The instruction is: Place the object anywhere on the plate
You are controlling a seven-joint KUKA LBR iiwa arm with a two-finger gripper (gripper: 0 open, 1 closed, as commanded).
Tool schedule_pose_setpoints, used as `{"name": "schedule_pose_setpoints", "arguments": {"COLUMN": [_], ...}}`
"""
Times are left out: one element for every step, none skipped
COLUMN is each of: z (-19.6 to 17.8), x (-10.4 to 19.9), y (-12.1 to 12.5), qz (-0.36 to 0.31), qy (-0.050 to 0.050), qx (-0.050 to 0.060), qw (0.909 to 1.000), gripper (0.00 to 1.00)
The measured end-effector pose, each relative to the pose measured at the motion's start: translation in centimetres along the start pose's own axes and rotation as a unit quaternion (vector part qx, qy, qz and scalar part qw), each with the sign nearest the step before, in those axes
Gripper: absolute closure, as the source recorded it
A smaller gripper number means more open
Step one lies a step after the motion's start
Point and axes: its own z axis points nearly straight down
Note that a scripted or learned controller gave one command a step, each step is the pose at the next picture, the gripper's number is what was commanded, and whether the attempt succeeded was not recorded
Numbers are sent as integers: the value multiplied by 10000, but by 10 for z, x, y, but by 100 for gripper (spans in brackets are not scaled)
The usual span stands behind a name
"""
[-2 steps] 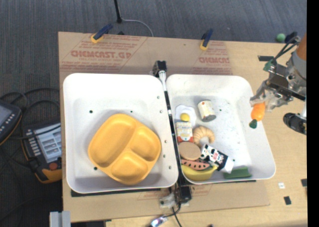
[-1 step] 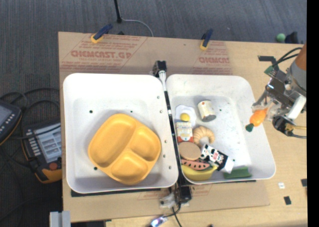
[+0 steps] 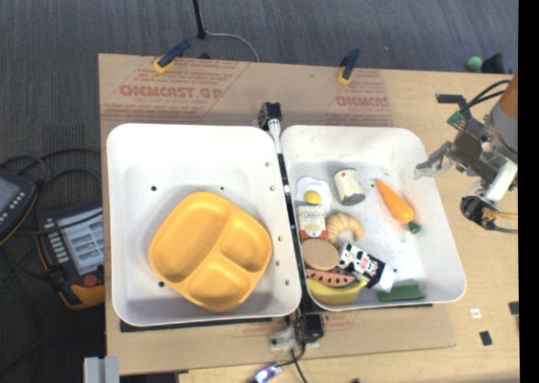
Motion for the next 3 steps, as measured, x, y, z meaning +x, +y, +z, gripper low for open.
{"name": "schedule_pose_setpoints", "arguments": {"z": [98, 147, 121], "x": [-38, -33, -30], "y": [-32, -36, -38], "qz": [-493, -2186, -3802], "qy": [3, 9, 7], "qx": [10, 5, -6], "qw": [9988, 9758, 9249], "gripper": [0, 0, 0]}}
